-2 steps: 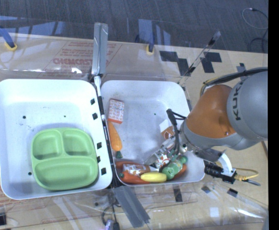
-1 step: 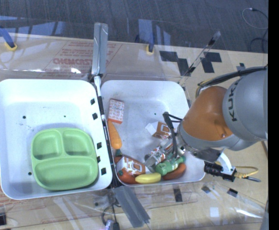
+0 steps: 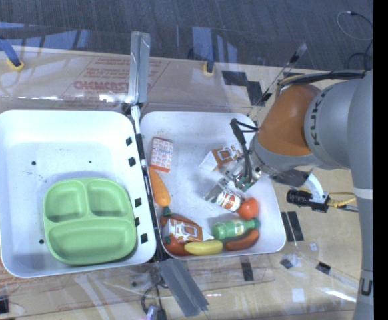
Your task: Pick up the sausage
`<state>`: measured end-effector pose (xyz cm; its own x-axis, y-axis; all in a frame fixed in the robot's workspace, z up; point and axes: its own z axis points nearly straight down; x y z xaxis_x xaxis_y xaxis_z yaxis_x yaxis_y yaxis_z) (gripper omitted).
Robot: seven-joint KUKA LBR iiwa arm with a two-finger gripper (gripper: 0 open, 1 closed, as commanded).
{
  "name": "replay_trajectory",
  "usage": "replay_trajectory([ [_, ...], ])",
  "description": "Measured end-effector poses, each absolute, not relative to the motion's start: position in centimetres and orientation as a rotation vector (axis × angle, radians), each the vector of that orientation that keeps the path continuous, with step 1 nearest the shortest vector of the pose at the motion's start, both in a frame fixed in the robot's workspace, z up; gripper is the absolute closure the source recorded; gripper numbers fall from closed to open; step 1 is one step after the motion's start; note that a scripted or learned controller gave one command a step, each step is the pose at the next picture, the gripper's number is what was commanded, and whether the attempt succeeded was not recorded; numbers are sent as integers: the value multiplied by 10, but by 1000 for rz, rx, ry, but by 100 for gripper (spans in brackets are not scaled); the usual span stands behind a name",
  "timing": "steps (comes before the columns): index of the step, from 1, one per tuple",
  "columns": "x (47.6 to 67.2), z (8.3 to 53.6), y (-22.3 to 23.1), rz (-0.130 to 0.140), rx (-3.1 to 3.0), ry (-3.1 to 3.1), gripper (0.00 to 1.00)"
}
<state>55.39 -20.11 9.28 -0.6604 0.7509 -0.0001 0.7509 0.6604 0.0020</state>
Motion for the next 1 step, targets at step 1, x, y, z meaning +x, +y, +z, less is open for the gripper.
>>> replay_trajectory([
  [1, 616, 91, -212, -8, 1335, 2861, 0],
])
